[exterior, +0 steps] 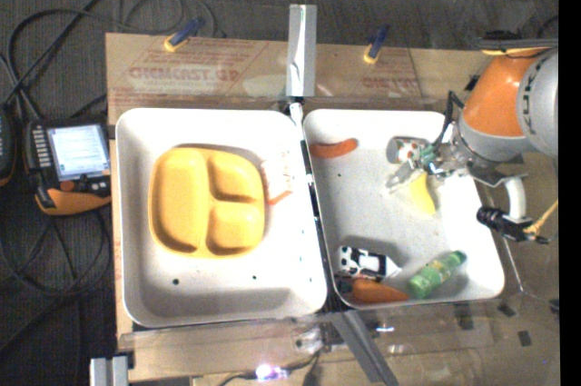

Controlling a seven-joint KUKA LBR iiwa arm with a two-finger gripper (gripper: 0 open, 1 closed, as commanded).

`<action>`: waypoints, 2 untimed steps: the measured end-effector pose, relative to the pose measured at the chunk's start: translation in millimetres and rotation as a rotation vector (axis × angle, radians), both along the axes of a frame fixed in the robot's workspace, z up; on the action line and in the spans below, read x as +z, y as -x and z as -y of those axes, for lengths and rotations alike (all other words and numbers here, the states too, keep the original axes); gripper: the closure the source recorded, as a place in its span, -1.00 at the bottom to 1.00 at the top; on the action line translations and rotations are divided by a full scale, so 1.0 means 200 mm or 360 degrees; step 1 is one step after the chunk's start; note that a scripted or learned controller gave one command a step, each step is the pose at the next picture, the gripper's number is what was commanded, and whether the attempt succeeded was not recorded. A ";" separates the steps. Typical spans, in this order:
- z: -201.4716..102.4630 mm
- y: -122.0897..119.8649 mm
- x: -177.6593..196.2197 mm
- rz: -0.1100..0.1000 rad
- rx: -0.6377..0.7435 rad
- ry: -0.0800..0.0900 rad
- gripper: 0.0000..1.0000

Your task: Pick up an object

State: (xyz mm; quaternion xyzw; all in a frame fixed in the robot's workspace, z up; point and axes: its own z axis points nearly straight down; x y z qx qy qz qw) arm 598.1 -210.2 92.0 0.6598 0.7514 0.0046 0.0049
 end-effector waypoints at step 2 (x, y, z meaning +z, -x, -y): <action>-0.15 -0.17 0.75 -0.0024 -0.0392 0.0003 1.00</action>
